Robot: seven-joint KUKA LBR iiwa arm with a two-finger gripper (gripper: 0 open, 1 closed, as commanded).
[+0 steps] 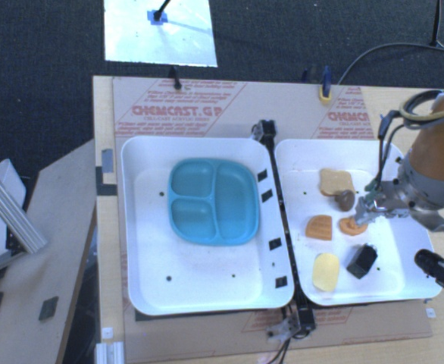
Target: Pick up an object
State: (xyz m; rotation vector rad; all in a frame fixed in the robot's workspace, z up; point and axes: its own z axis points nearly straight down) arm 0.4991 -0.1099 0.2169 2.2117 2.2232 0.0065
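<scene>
The right bin (404,279) holds several small items. A tan bread-like piece (335,180) lies toward the back, with a small grey-brown lump (345,199) touching its front edge. An orange square piece (320,227) and an orange round slice (351,227) sit mid-bin. Toward the front are a pale yellow piece (326,271) and a black block (362,261). My gripper (364,211) reaches in from the right and hangs low, just above the orange round slice and beside the grey-brown lump. Nothing is visibly held.
The left bin (150,279) holds a blue divided plate (212,201). A black divider strip (277,211) runs between the bins. The arm's grey body and cables (426,165) cover the right bin's right side. Bench edge and a metal rail (10,211) lie at left.
</scene>
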